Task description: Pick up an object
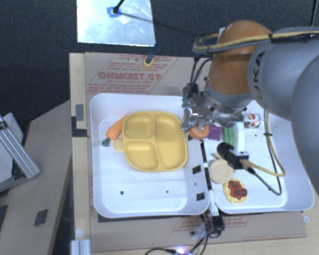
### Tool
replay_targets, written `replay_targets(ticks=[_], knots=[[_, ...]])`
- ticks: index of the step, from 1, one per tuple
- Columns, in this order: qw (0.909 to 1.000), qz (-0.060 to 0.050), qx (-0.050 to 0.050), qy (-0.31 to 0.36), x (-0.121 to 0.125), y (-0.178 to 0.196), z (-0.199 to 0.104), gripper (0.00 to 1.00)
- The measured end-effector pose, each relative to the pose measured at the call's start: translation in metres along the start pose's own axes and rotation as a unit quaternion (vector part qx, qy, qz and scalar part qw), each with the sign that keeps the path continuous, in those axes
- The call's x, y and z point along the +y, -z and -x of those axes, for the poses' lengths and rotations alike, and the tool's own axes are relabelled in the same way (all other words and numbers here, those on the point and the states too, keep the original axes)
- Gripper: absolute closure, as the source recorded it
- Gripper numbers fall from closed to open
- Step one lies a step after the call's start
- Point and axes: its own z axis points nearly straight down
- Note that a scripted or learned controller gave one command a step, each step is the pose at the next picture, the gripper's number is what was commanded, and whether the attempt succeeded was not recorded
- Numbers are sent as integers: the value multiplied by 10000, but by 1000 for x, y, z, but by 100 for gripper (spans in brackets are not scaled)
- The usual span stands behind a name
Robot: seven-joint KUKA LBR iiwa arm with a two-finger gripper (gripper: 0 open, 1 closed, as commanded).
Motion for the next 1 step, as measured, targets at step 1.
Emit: replay_targets(ticks=[1], knots=[[10000, 7, 1, 2, 8, 5, -9, 100]])
